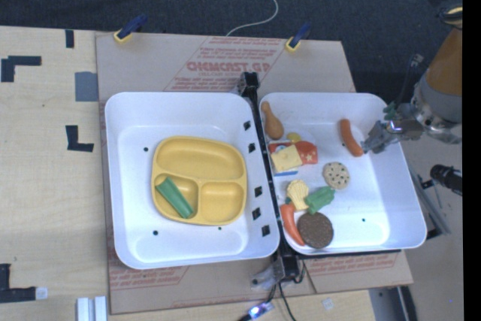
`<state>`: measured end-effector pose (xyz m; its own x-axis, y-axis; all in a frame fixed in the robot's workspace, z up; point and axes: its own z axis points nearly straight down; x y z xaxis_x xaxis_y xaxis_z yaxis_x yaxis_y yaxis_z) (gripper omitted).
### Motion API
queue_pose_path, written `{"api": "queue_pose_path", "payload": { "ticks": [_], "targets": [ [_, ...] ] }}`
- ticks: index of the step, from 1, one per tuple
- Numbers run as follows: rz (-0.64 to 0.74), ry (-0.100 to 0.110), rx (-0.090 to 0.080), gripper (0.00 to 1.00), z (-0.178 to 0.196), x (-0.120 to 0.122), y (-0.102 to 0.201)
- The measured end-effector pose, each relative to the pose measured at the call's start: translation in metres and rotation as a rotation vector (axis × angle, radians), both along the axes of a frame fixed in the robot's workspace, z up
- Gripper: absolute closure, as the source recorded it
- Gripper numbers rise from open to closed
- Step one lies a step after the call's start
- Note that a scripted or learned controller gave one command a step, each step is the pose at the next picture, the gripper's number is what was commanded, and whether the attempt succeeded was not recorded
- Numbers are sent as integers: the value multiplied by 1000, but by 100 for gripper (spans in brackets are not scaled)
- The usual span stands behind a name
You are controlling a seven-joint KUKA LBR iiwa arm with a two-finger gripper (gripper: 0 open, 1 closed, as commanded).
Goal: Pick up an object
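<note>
My gripper (378, 137) hangs over the right edge of the right bin (376, 199), just right of a red sausage (349, 137) and not touching it. Nothing shows held in it. Further left in this bin lie a brown drumstick (270, 120), a yellow cheese block (285, 159), a red tomato piece (307, 152), a speckled cookie (336, 176), a pale yellow piece (297, 194), a green piece (322, 198), an orange carrot (291, 222) and a dark brown patty (315, 230).
The left bin (128, 162) holds a yellow divided plate (218, 162) with a green pickle (175, 196) in its lower left compartment. A ridge with black clips (259, 184) separates the bins. A white cable (240, 0) lies behind them.
</note>
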<state>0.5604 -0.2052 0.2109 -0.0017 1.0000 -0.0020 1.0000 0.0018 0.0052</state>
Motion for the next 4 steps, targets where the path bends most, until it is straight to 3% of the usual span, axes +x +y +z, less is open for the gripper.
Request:
{"api": "queue_pose_path", "payload": {
  "ticks": [1,4],
  "targets": [
    [0,5,2,100,14,1,1],
    [6,9,4,100,-3,-13,173]
  ]
}}
